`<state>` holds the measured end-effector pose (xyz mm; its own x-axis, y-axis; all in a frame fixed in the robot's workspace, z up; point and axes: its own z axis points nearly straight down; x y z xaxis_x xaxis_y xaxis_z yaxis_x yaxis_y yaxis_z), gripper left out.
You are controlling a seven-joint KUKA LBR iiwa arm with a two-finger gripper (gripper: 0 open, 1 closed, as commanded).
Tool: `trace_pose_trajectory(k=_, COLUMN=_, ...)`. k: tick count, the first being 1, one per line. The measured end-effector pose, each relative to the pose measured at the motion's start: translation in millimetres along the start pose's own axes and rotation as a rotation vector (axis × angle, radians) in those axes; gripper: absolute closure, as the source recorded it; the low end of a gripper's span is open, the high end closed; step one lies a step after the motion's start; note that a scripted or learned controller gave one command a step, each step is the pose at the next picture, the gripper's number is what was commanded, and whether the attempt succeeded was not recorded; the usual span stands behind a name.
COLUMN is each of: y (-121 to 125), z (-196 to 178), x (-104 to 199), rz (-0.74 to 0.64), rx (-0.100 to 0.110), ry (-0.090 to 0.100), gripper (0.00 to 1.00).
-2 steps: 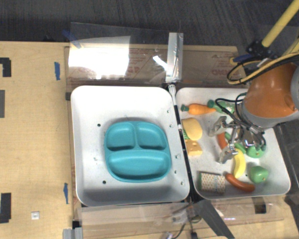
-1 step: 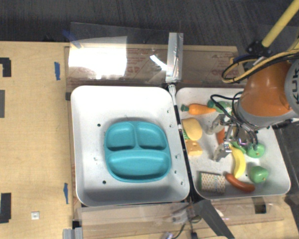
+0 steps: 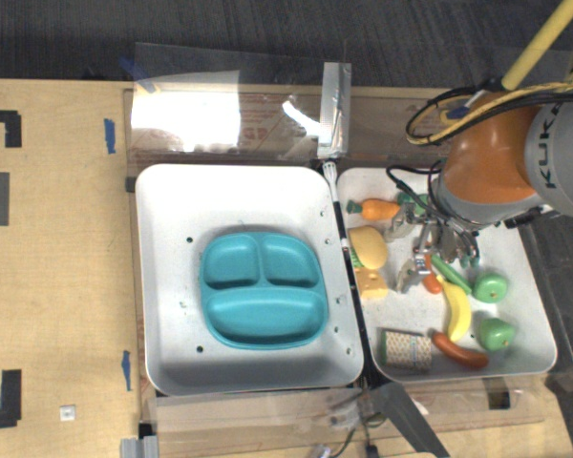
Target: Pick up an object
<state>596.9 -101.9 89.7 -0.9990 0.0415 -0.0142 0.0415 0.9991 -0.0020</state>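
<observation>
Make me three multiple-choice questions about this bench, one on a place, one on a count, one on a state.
1. Where is the teal three-compartment plastic plate?
A. left white bin
B. right white bin
C. cardboard bench top

2. How many round green toy fruits lie in the right white bin?
A. none
B. two
C. five

3. Where is the gripper?
A. over the plate
B. over the right bin's toys
C. outside both bins

Answers: 1 A, it sits in the left white bin. 2 B, one above another. 3 B, it hangs beside the yellow toy banana.

Divided tray [image 3: 264, 287] in left bin [image 3: 162, 198], toy foods in right bin [image 3: 533, 273], pincer [image 3: 426, 267] above them
</observation>
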Motion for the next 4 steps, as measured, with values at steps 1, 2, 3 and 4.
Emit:
trace_pose_trajectory(k=1, y=5, z=0, x=-11, rz=-0.209, rx=0.000, ry=0.000, gripper=0.00)
trace_pose_trajectory(k=2, y=-35, z=-1, x=45, rz=-0.317, rx=-0.001, ry=0.003, gripper=0.00)
trace_pose_trajectory(k=3, y=-33, z=-14, x=40, rz=-0.317, rx=0.001, ry=-0.012, gripper=1.00)
trace_pose_trajectory(k=4, y=18, z=-116, x=44, rz=-0.191, rx=-0.003, ry=0.000, gripper=1.00)
